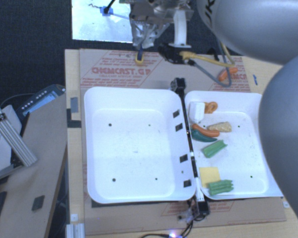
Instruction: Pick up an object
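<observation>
Judging by the layout, you have nothing picked yet: the claw (141, 42) hangs high beyond the bins, over the cardboard (116, 71), and you cannot tell whether it holds anything. Your objects lie in the right bin (248, 108), crowded against the divider (186, 133): white block (197, 111), green pieces (214, 148), yellow square (209, 174). Its right half offers open room for the descent.

The gripper (141, 42) hangs past the bins' far edge, over the brown board (120, 71) on the worktop. Below it lies the left bin (134, 148); below and to its right, the right bin (243, 148) holds a yellow block (209, 174), green beans (220, 186) and a white block (197, 111)
</observation>
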